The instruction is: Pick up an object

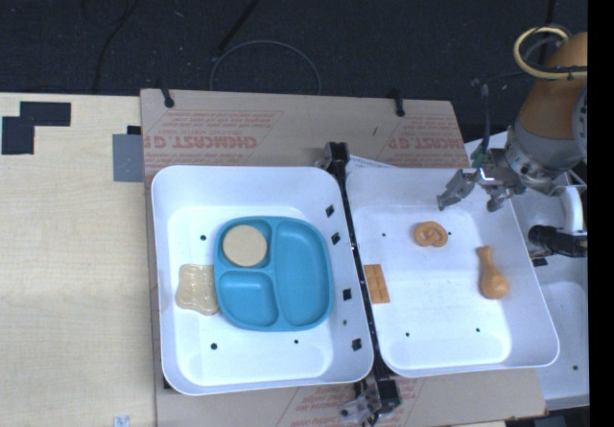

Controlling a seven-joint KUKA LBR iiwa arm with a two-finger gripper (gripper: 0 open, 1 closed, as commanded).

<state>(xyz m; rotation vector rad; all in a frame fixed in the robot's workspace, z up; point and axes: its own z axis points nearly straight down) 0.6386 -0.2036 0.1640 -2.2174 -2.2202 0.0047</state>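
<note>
From my remote seat I look down at a slant on a bench with two shallow white bins side by side. Nearest the camera runs the front rim of the left bin (249, 383) and the right bin (480, 363), both resting on a brown cardboard sheet (288, 132) printed with red lettering.

In the left bin lies a blue divided plate (288, 286) with three compartments. A round tan disc (244, 246), like a cracker or biscuit, sits in its upper-left compartment. Just beside the plate's left edge, touching it, lies a pale yellowish, lumpy slab (196, 288) on the bin floor.

In the right bin, an orange-brown drumstick-shaped object (491, 273) lies toward the right side, its narrow end pointing away from me. A little further back and to its left sits a small pretzel-like orange knot (431, 234). A small orange rectangular tag (375, 283) lies against the bin's left wall, near the divider between the bins.

Further back, over the right bin's far right corner, hangs the gripper (477, 188). Its two fingers are spread apart with nothing between them. It is near the pretzel-like knot but apart from it. Behind it rises the grey arm with its orange band (552, 108).

Beyond the bins, dark carpet (288, 12) carries black cables
</note>
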